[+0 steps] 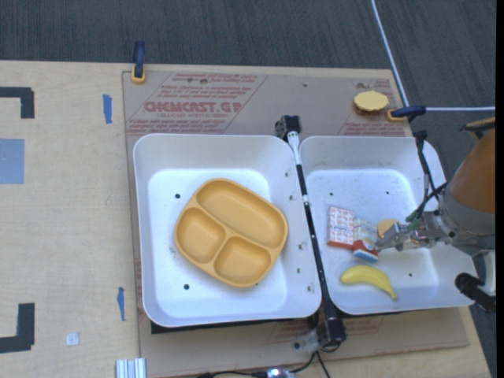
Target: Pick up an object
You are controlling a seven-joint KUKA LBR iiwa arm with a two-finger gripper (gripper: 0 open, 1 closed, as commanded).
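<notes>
The right bin (pixel 358 181) holds a red-and-white patterned packet (pixel 340 227), a small red, white and blue object (pixel 365 251), a little orange-yellow piece (pixel 386 227) and a yellow banana (pixel 368 279). My gripper (pixel 391 241) reaches in low from the right. Its tip lies just right of the small red, white and blue object and just below the orange-yellow piece. The banana lies a little below and left of the tip, apart from it. The grey arm and its orange band (pixel 476 181) stand over the bin's right edge.
The left bin (pixel 157 211) holds a yellow three-part plate (pixel 230 232). A black rail (pixel 303 203) runs between the bins. On the cardboard behind lie a yellow disc (pixel 371 101) and a blue clamp (pixel 405 113). A black cable (pixel 428 172) hangs over the right bin.
</notes>
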